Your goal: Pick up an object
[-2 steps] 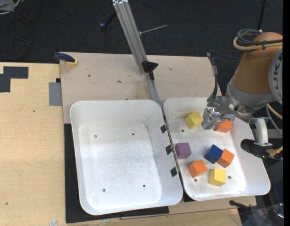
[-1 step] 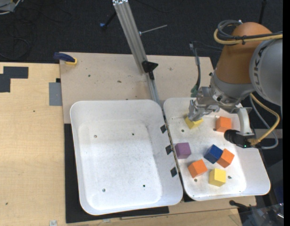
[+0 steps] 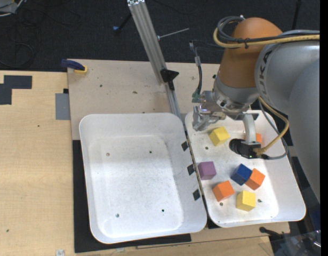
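Arm reaches from right, wrist bent down; gripper (image 3: 202, 117) low over right bin (image 3: 292, 209) far-left corner, near yellow cube (image 3: 218, 136).

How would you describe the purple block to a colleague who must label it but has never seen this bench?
Find the right-hand white bin, under the grey arm. Along its left wall, about halfway down, sits the purple block. It is the bin's one purple cube, standing apart to the left of the blue block and orange blocks.
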Controlling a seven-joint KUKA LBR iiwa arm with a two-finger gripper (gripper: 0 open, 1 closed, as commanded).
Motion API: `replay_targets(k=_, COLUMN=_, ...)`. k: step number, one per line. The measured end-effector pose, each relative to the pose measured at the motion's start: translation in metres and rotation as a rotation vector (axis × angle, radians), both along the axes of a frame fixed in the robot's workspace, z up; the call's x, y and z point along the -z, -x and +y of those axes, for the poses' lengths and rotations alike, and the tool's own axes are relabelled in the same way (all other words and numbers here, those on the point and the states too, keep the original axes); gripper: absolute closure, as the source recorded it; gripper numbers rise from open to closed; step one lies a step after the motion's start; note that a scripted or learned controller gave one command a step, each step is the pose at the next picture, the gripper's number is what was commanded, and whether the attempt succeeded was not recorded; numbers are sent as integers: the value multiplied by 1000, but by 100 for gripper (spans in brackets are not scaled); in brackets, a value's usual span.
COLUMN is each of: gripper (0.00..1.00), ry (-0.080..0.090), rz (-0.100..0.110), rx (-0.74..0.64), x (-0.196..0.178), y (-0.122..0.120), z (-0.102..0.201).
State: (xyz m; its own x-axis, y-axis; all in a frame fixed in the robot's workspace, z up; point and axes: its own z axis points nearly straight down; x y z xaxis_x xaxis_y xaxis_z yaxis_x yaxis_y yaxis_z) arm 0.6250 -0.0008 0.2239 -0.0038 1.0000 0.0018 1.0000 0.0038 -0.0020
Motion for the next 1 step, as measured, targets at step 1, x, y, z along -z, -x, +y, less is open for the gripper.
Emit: replay_targets(k=1, gripper=100, ry=1, rz=0, rx=1, x=7, y=-17, z=45)
